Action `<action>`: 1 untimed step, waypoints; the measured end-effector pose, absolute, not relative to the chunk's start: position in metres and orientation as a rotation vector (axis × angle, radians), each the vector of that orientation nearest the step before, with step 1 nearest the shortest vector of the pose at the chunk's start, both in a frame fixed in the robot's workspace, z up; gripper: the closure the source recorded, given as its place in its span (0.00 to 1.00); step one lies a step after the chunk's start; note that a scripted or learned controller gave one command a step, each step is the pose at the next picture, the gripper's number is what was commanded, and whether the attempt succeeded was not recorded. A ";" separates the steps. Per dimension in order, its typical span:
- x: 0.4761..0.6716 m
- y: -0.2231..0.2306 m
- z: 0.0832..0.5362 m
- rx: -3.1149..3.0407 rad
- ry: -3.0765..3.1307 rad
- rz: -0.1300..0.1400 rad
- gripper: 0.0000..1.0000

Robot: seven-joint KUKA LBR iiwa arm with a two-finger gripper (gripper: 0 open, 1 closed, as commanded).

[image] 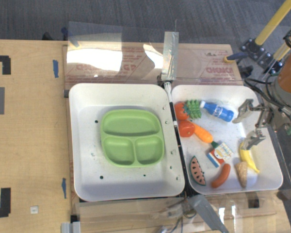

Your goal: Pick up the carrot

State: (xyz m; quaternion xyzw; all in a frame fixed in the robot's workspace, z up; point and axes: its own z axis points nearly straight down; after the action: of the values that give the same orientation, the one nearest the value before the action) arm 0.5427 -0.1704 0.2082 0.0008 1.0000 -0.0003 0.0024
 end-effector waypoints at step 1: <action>0.553 -0.101 0.096 0.570 3.085 0.002 0.00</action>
State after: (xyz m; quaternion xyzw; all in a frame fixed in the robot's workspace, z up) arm 0.5532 -0.1013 0.0965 0.1817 0.9833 0.0005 0.0024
